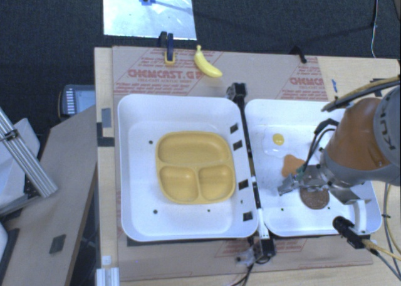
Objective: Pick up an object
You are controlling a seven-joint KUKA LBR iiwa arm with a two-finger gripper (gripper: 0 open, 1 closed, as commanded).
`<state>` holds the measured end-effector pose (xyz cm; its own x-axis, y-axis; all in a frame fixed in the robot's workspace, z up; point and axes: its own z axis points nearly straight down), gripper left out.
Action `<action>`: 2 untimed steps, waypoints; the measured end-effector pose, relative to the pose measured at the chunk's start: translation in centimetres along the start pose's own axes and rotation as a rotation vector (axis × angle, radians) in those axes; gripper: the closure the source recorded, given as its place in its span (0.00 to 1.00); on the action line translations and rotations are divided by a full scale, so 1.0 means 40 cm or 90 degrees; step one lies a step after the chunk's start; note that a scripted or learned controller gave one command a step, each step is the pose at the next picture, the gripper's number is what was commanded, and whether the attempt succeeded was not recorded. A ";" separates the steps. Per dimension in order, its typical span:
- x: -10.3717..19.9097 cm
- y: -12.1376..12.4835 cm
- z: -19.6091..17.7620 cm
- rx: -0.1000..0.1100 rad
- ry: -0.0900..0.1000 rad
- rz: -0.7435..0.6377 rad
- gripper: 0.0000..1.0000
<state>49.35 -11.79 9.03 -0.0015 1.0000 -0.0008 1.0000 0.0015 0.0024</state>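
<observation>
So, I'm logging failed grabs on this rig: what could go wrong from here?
Two risks, as I judge them. The hand is low in the right bin, with the orange piece and the brown disc close on either side, so it might nudge one or close between them. The small yellow piece lies apart, further back, and would probably stay untouched.

Pincer low (arm steeply bent)

My bins glossy white plastic; yellow divided tray smooth matt plastic; backing board brown cardboard.
</observation>
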 end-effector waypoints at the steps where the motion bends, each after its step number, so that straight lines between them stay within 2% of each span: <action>1: -0.003 0.004 -0.034 -0.003 -0.001 0.001 1.00; 2: -0.029 0.008 -0.178 -0.003 -0.001 0.001 1.00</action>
<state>49.67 -12.95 16.15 -0.0005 1.0000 -0.0023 1.0000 0.0005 0.0071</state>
